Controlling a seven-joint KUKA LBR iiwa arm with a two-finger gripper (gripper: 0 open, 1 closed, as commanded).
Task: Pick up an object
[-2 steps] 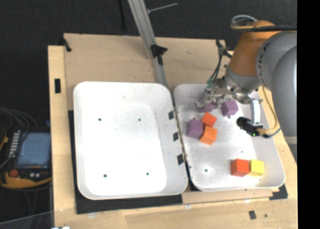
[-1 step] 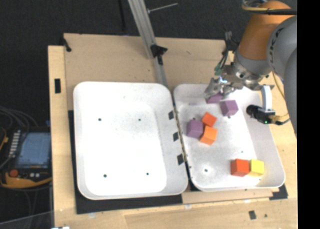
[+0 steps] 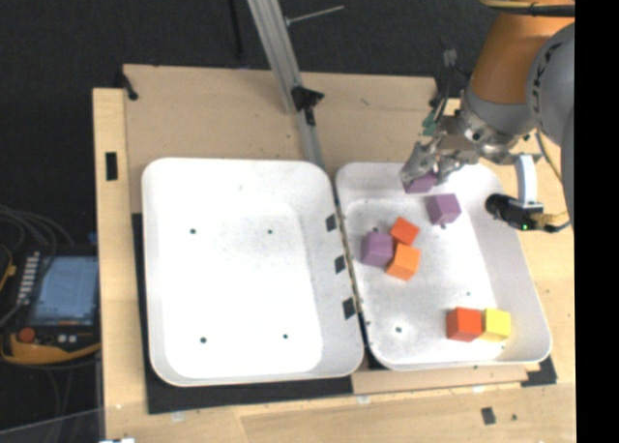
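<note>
We see the bench (image 3: 242,117) carrying two bins; the right bin (image 3: 522,277) holds the blocks. Our end effector (image 3: 426,175), above that bin's far edge, appears closed on a small purple block (image 3: 420,182), lifted just beyond another purple block (image 3: 443,208).

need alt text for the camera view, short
A grey and orange robot arm's gripper holds a small purple block above the right white bin, which contains two purple, two orange, one red and one yellow block.
</note>
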